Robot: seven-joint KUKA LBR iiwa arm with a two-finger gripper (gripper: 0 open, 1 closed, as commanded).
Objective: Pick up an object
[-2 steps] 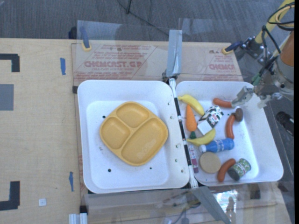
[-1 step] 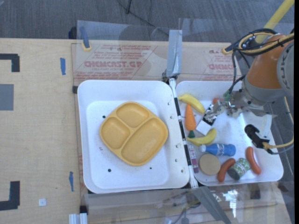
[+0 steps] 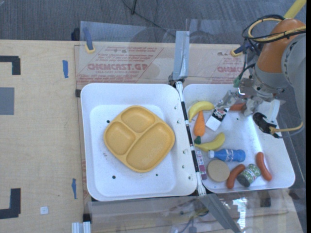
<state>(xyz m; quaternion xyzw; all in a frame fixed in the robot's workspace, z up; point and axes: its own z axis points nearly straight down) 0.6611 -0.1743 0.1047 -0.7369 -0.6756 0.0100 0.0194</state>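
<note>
Up by the right bin's (image 3: 286, 176) far edge, the gripper (image 3: 236, 102) hangs over a small white carton (image 3: 216, 119); I cannot tell its state. Below lie two bananas (image 3: 200, 108), a carrot (image 3: 199, 123), a blue bottle (image 3: 228, 155), sausages (image 3: 264, 165). Alongside, the left bin (image 3: 92, 130) holds a yellow divided plate (image 3: 139, 138).

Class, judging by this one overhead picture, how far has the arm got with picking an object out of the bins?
Done: the gripper is already down over the right bin, near its far side. In hand: nothing visible between its fingers. Left: the whole pick. Both bananas, the carrot, the blue bottle and the sausages lie on the bin floor.
</note>
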